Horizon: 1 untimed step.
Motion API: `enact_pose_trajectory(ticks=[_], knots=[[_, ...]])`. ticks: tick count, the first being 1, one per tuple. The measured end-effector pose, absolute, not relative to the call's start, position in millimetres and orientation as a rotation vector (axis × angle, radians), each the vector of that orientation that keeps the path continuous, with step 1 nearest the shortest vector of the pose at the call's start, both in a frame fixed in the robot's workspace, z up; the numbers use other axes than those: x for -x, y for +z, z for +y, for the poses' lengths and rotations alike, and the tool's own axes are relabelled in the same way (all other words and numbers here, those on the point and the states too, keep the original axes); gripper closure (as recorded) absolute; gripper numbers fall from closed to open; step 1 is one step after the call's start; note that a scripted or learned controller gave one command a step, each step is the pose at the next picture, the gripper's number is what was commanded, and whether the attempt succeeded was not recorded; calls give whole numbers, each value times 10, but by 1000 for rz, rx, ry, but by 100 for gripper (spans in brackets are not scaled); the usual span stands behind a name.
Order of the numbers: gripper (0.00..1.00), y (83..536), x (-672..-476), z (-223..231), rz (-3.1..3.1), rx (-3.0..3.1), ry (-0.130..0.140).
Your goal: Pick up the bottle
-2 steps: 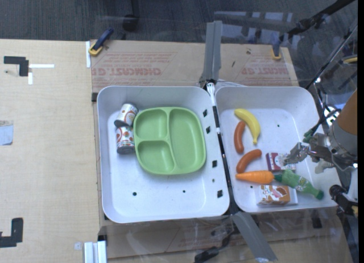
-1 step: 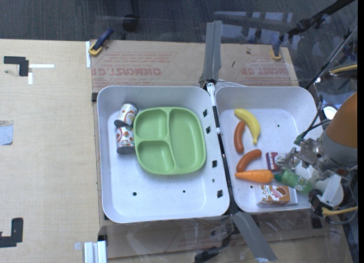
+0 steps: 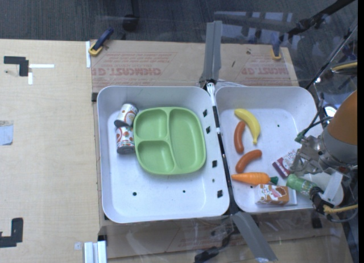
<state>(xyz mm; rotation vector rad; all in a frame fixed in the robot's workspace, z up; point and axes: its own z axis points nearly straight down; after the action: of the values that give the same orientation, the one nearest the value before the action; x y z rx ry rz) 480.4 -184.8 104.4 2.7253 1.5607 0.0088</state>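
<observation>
The bottle [image 3: 300, 184] is small and green. It lies on its side near the front right corner of the right bin [image 3: 267, 100]. My gripper [image 3: 307, 164] hangs at the end of the grey arm with the orange band, which reaches in from the right. The gripper sits just above and behind the bottle, very close to it. Whether it touches the bottle is not clear from this angle. A white and red packet [image 3: 283, 165] lies partly under the gripper.
The right bin also holds a banana [image 3: 249, 123], two sausages [image 3: 239, 136] [image 3: 248, 160], a carrot [image 3: 251, 178] and an orange pouch [image 3: 272, 194]. A green divided plate [image 3: 169, 140] and two cans [image 3: 125, 126] sit in the left bin [image 3: 159, 199].
</observation>
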Motion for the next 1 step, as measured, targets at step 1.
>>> enact_pose_trajectory(ticks=[1], knots=[[0, 1042, -4801, -1848, 1560, -2726, 8]])
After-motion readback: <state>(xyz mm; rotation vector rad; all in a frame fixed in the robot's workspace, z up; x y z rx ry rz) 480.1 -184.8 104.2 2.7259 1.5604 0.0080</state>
